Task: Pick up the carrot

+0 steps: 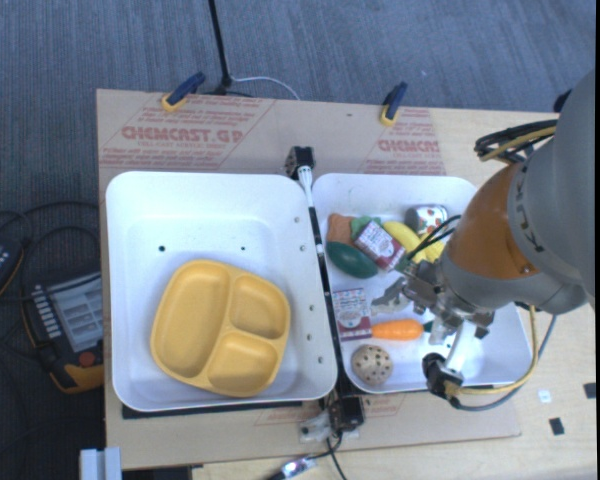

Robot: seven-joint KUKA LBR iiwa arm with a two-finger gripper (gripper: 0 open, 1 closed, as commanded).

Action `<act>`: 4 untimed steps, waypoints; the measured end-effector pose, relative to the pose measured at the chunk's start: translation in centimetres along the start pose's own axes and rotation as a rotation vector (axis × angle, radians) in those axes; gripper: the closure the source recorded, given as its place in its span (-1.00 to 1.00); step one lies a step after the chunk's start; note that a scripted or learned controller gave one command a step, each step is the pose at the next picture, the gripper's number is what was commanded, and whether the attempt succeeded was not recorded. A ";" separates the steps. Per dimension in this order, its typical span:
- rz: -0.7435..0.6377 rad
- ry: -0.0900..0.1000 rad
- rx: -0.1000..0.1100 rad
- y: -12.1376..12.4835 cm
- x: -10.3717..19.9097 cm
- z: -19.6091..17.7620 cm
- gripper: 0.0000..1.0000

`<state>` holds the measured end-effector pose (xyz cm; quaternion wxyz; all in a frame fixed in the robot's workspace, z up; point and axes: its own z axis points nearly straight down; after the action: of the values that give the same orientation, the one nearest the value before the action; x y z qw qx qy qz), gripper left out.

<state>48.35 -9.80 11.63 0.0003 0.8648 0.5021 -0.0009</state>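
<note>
The carrot (396, 330) is a small orange piece lying flat in the right bin (500, 363), near that bin's front left. My gripper (428, 313) hangs low over the bin, directly at the carrot's right end and partly covering it. The grey wrist and its orange band (485, 238) hide what lies beneath them. I cannot tell whether the gripper touches the carrot.
Around the carrot lie a tan dimpled ball (372, 365), a printed card (350, 306), a green item (352, 259), a red packet (378, 243), a banana (404, 237) and a can (427, 215). The left bin (140, 218) holds a yellow divided tray (220, 325).
</note>
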 end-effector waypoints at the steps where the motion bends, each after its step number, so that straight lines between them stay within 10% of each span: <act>1: 0.308 0.008 0.001 0.5 -0.5 2.6 -1.00; 2: 0.628 0.010 -0.018 0.9 -0.4 2.6 -1.00; 3: 0.288 0.007 -0.003 1.1 -1.3 2.6 -1.00; 4: 0.494 0.002 -0.022 0.5 -0.1 2.6 -1.00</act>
<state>48.76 -10.16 8.99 0.0093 0.9613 0.2752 0.0056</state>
